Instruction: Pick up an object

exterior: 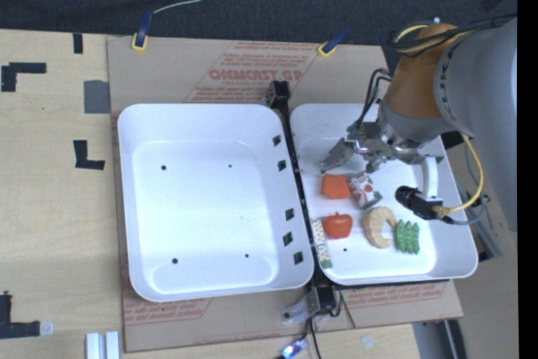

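Note:
My gripper [346,166] hangs over the right bin [454,261], in its upper middle, with its fingers spread open and nothing between them. Just below the fingertips lies an orange block [335,187]. Beside that block sits a small red and white can [365,192]. Nearer the front of the bin are a red tomato-like piece [338,224], a tan croissant-shaped piece [380,227] and a green piece [408,237]. A small printed packet [319,233] rests against the bin's left wall.
The left bin [134,181] sits next to the right one, with a black divider [288,172] between them. Both rest on a cardboard sheet [244,71]. The arm's orange band [416,84] looms over the right bin's back right corner.

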Tool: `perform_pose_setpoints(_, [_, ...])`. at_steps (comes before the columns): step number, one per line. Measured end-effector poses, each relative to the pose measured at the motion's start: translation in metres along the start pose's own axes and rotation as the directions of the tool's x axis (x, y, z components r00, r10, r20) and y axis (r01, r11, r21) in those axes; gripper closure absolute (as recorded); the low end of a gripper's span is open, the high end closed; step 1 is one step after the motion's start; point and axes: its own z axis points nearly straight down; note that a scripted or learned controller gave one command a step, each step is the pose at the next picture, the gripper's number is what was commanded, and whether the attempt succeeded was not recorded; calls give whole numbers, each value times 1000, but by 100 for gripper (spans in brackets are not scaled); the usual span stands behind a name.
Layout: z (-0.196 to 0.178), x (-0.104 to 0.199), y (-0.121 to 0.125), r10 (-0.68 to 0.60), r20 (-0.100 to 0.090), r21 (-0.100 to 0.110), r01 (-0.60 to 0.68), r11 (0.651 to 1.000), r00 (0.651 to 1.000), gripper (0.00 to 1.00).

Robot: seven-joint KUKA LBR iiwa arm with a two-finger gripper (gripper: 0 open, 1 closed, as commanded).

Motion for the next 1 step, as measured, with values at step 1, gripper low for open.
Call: perform_pose_setpoints(1, [32, 22, -24, 2, 2, 1, -2, 1000, 1000, 0])
